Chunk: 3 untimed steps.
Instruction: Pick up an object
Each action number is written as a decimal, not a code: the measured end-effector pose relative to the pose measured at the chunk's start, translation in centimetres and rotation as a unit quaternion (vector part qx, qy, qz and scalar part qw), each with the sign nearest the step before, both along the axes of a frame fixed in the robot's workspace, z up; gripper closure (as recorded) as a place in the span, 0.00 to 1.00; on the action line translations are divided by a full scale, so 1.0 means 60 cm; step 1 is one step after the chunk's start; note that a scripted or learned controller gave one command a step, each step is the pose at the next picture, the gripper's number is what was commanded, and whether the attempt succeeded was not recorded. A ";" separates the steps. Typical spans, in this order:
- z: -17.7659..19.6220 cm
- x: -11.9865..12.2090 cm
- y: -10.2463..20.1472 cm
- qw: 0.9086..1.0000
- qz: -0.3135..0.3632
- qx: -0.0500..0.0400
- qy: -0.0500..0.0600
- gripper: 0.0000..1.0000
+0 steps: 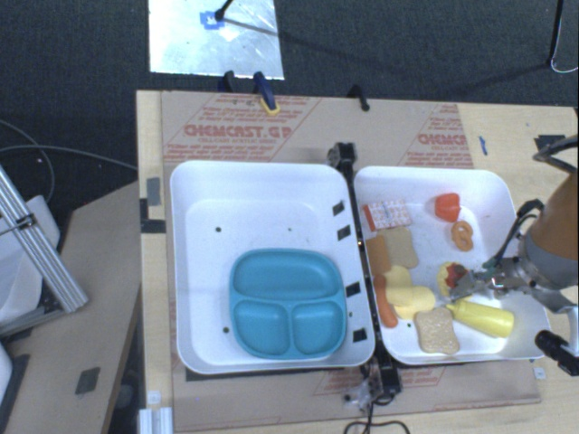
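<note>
Dark carpet surrounds the cardboard-covered surface (pixel 271 125), which carries two shallow white bins side by side. Left of the pair, the larger white bin (pixel 204 206) holds a blue plastic divided tray (pixel 289 301). Its neighbour, the right white bin (pixel 488 188), holds the toy food: a yellow plastic bottle-shaped piece (pixel 484 316) lying on its side, a tan toast slice (pixel 438 332), a pale yellow chunk (pixel 407 297), an orange ring (pixel 462 235), a red pepper-like piece (pixel 447 206) and a red-and-white patterned packet (pixel 387 212). By my reading the step in hand is the reach into the pile, with no grasp made yet. The grey arm's gripper (pixel 469 284) sits low over the right bin, its tip just above the yellow bottle and beside a small red-and-yellow piece (pixel 452 274). Its jaws are too small and dark here to judge, so I cannot tell their opening, nor whether they touch anything. Next it likely needs to settle on one item, probably the bottle, and close squarely across it.
</note>
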<state>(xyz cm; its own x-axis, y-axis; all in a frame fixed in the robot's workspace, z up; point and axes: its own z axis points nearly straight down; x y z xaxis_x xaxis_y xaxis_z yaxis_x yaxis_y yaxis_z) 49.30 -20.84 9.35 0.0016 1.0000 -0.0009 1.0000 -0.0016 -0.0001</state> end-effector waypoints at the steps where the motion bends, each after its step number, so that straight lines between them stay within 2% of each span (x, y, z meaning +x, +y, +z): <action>1: -0.013 0.160 0.006 1.000 0.005 -0.001 -0.005 0.00; 2: -0.015 0.112 0.003 1.000 0.001 0.000 0.000 0.00; 3: -0.015 0.105 0.003 1.000 0.002 0.000 0.000 0.00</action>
